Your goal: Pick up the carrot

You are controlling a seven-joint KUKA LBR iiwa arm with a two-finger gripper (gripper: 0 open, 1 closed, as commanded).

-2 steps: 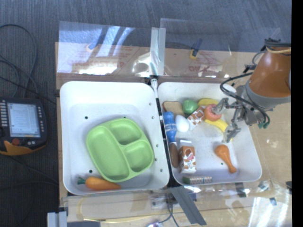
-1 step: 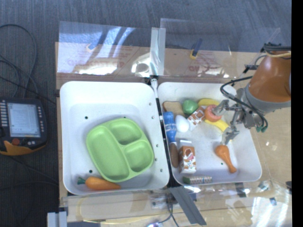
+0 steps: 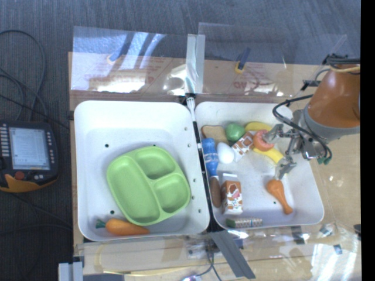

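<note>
From the overhead camera I see the carrot (image 3: 123, 228) lying flat in the left bin (image 3: 88, 133), along the near wall, just beside the near edge of the green tray (image 3: 146, 183). Its green stub points left and the taper points right. It looks like it may be touching the tray rim, though I cannot tell for sure.

The gripper (image 3: 280, 151) hangs over the right bin (image 3: 310, 206), well apart from the carrot. Its fingers stand apart with nothing between them, above the clutter: a banana (image 3: 265, 151), a green fruit (image 3: 235, 132), an egg (image 3: 225, 153), a blue bottle (image 3: 210, 157), a small carton (image 3: 233, 196) and a drumstick (image 3: 279, 193).

My read is that the task is at its start; the arm has to cross the divider to the left bin.

The carrot looks like a light plastic toy, stiff and smooth, so I expect it to slip or roll under a poor pinch. I would close across the thick middle, fingers square to its long axis. The tray and bin wall crowd it on both sides, so finger clearance is my worry.
</note>
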